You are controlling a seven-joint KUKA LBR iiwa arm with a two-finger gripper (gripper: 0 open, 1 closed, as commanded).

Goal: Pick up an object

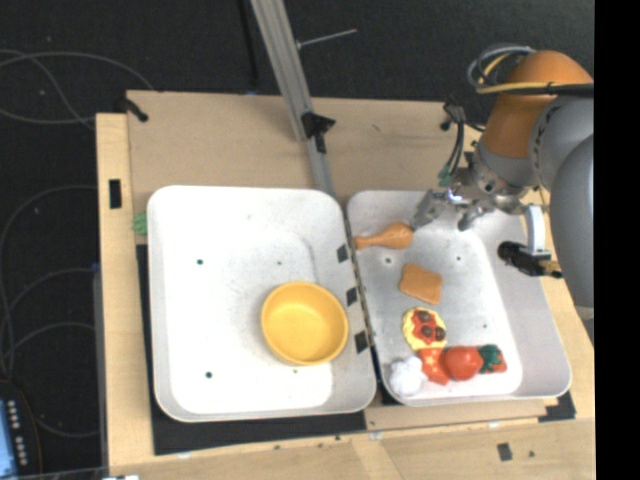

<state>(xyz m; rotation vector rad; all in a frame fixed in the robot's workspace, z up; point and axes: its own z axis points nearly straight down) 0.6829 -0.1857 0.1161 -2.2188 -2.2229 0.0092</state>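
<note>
Two white bins are set on the bench (230, 138); the end effector (447, 211) is angled down over the right bin (520, 318), fingers spread, nothing gripped.

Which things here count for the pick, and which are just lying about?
For the pick:
- gripper, above the right bin's far end
- wooden drumstick-shaped piece, nearest it
- orange block
- yellow piece with red spots
- tomato
- white ball

Lying about:
- yellow bowl in the left bin
- metal pole
</note>
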